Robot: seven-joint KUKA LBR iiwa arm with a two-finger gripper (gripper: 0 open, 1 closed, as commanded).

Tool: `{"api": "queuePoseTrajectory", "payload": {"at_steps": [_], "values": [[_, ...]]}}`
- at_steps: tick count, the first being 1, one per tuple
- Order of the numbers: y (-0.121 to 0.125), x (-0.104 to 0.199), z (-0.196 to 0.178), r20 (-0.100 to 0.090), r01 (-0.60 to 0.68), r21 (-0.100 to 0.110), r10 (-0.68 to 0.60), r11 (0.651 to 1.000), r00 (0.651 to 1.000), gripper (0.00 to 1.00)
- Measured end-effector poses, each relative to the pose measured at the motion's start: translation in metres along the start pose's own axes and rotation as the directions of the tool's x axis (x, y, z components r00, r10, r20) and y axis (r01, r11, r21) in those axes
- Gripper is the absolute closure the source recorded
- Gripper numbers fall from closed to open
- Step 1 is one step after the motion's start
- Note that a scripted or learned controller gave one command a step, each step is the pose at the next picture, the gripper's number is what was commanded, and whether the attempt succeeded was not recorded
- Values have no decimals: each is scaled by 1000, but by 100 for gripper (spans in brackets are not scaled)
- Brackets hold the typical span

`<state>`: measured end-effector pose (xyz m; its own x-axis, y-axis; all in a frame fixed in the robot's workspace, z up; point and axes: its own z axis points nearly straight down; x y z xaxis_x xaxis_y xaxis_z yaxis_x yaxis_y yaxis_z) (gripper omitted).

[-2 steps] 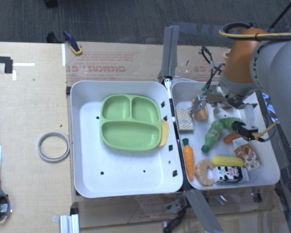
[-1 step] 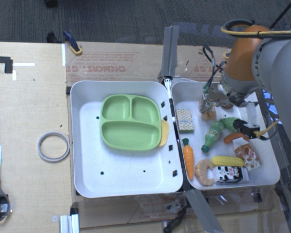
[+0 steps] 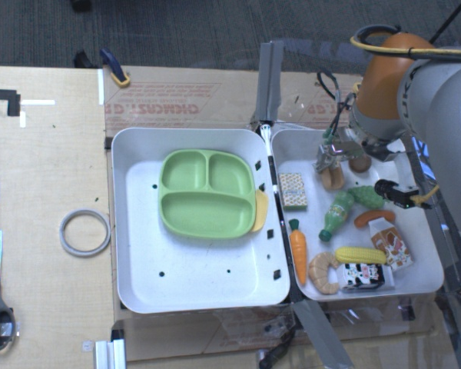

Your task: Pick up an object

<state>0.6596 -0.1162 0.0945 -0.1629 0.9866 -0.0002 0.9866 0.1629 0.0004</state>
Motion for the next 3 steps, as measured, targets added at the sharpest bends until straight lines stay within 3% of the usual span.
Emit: {"api": "queuePoseTrajectory", "payload": {"at_steps": [1, 2, 3], "values": [[1, -1, -1, 2, 0, -4, 0, 1000, 1000, 0], [-38, 3, 0, 2, 94, -3, -94, 996, 996, 0], [-21, -72, -1, 5, 124, -6, -124, 992, 992, 0]]}}
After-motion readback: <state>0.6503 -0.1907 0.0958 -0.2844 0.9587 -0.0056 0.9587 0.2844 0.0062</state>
